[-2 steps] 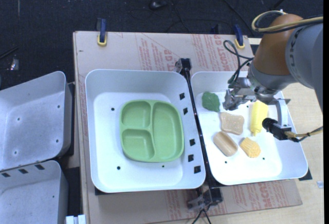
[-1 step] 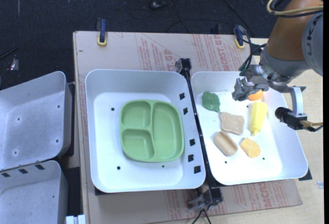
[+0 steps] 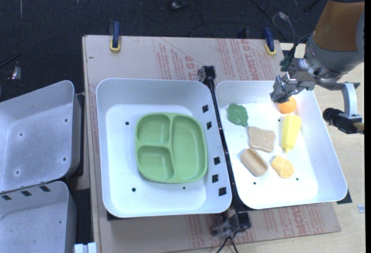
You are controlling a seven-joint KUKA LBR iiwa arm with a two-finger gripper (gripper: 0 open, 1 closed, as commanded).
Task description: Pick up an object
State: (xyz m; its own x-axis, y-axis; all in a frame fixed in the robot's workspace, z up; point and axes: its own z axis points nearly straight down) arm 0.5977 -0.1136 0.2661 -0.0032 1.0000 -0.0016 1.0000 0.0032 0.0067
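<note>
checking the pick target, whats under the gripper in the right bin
An orange item lies right under the gripper, in the right bin. Its lower part shows; the gripper covers its upper left, so whether the two touch cannot be seen.

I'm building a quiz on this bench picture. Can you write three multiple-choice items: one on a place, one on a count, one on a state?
1. Where does the pale green divided plastic tray lie?
A. left white bin
B. right white bin
C. cardboard

2. How many toy foods lie in the right white bin?
A. three
B. six
C. nine

3. Where is the gripper?
A. over the tray
B. over the small orange round toy
C. outside both bins

Answers: 1 A, the tray sits in the left white bin. 2 B, green, orange, yellow, two tan and one corn-like piece. 3 B, it hangs right at the orange toy, which partly shows beneath it.
</note>
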